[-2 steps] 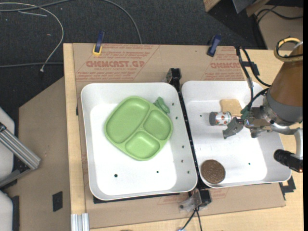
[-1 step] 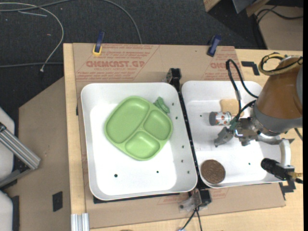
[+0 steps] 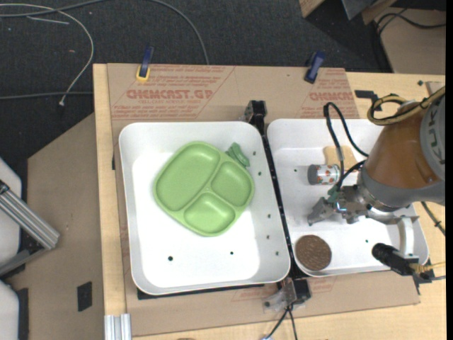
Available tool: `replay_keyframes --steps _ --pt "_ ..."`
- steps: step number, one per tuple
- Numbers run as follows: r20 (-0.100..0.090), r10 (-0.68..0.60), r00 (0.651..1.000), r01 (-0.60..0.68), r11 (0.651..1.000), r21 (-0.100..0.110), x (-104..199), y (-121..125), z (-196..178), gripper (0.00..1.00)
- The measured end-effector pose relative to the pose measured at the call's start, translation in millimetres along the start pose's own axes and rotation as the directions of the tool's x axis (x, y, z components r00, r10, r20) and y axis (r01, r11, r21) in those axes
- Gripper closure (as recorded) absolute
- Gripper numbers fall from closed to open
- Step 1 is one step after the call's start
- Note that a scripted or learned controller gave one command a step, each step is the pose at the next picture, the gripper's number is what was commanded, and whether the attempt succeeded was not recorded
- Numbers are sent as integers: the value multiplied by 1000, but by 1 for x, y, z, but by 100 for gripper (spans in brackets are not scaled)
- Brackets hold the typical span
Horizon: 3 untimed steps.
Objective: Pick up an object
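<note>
Two bins; pincer, perhaps spread, over right bin's bare middle near brown disc.

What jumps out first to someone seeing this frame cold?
Probably the green divided plate, lying tilted in the middle of the left bin with a small green piece at its upper right edge. Next, the grey and orange arm reaching into the right bin, its gripper low near the bin's middle. A brown round object sits at that bin's front edge, a small can further back.
</note>
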<state>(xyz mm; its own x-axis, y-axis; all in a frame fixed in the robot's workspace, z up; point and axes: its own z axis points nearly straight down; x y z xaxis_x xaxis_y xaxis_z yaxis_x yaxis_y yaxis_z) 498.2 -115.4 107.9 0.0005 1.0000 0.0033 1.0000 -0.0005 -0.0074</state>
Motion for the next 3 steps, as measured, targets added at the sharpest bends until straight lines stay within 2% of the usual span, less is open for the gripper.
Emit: replay_keyframes --steps 1,2,3 --pt "0 0 1000 0 1000 -2 1 0 24 0" --pt "0 0 1000 0 1000 -7 1 1 12 100" --pt "4 -1 1000 1 1000 -13 2 -2 -51 100"
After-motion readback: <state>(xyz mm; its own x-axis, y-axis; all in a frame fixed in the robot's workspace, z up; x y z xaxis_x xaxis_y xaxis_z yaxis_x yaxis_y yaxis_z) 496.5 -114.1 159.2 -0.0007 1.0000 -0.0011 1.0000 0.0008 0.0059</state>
